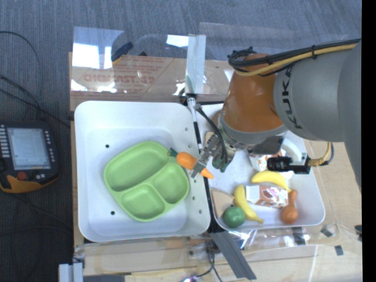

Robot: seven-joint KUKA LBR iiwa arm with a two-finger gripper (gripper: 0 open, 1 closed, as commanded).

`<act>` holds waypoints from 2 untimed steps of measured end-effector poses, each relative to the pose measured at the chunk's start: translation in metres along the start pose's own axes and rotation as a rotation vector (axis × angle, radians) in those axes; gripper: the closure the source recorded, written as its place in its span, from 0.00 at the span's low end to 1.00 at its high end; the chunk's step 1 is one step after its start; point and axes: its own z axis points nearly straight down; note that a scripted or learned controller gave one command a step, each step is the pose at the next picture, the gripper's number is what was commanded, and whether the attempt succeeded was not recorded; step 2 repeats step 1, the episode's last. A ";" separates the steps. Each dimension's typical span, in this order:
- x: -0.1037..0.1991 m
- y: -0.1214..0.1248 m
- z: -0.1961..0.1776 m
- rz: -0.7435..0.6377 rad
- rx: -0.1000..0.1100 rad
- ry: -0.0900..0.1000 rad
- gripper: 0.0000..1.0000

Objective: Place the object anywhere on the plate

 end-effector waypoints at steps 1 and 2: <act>-0.001 -0.001 0.000 0.002 0.001 0.000 0.00; -0.001 -0.001 0.000 0.002 0.001 0.000 0.00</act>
